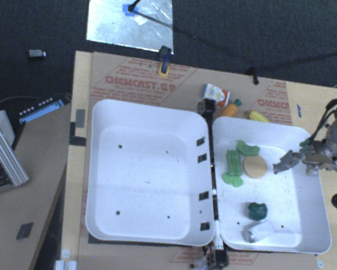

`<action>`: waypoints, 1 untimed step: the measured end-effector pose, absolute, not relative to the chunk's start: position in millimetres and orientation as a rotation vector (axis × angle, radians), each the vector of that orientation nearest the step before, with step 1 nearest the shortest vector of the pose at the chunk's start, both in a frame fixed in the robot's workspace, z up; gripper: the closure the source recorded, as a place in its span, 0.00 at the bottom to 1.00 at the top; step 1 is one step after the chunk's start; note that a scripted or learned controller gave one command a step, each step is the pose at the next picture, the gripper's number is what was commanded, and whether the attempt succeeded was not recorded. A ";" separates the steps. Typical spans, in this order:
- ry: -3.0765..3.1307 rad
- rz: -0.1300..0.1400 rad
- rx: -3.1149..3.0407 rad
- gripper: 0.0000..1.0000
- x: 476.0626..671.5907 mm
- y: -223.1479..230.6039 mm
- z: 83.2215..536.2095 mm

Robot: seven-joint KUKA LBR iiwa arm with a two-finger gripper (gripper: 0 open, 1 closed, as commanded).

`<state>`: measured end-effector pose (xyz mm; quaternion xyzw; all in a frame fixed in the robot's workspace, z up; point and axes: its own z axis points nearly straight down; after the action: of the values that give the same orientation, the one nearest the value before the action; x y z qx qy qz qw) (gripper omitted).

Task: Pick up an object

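Underneath, a tan wooden bench (133, 74) on dark carpet (257, 27) bears two shallow white bins (152, 118); the right bin's four items lie near its left edge; gripper (282, 162) state unclear.

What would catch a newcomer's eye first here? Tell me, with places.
First the cluster in the right bin: a round wooden disc touching green toy pieces, with a dark green lump and a white crumpled piece nearer the front. The claw sits just right of the disc.
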<state>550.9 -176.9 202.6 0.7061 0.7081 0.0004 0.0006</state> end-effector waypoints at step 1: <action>2.234 -0.001 2.216 0.00 614.3 -134.6 99.9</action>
<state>614.3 -134.6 99.9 0.7042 0.7100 -0.0002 -0.0023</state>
